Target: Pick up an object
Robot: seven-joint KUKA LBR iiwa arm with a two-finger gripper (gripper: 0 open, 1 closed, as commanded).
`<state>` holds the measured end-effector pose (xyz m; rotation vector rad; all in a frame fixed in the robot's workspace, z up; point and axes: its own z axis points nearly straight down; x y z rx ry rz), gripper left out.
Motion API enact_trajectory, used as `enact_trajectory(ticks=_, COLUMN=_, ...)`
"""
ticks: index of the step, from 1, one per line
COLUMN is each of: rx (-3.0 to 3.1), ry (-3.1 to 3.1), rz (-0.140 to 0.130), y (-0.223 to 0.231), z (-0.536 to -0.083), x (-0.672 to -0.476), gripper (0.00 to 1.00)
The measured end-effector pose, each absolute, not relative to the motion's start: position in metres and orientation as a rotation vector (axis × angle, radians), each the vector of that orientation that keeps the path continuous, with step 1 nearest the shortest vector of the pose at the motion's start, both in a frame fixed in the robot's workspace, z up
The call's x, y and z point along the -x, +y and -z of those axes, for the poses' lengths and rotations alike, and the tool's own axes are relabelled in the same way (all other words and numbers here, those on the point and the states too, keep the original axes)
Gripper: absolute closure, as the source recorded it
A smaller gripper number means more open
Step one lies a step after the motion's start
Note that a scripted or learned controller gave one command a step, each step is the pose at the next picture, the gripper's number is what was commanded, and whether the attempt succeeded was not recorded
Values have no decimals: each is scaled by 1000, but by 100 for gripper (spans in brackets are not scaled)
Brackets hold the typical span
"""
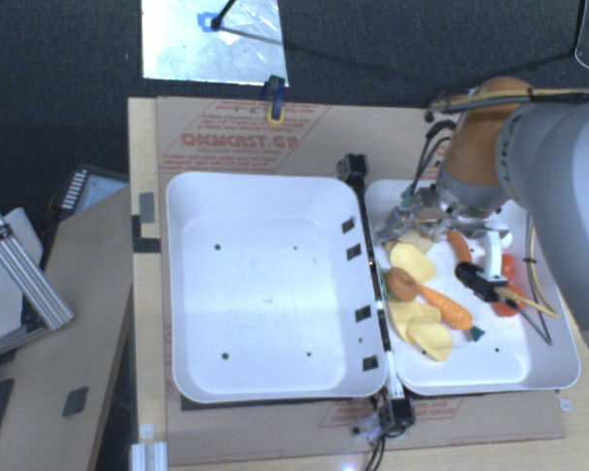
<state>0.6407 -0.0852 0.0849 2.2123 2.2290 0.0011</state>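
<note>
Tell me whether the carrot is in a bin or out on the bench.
In. The carrot lies flat on the floor of the right bin, among pale yellow pieces.

At the right edge of the frame sits the arm (560, 155), a fat, smooth, rounded grey casing with a soft sheen. Just left of it, the orange band (483, 140) wraps the wrist, glossy and bulbous, catching a pale highlight on top. Thin dark cables (434, 155) loop down the band's left side, and another dark line runs across its top. Below the band, the gripper (417, 219) is a cluster of grey-silver metal parts, its detail too blurred to read.
</note>
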Motion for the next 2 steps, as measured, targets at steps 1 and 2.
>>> enact_trajectory(ticks=1, rx=-2224, ry=2224, rz=3, y=-89, z=-84, x=-584, gripper=0)
enact_trajectory(ticks=2, rx=-2223, ry=2223, rz=2, y=-91, z=-84, x=-530, gripper=0)
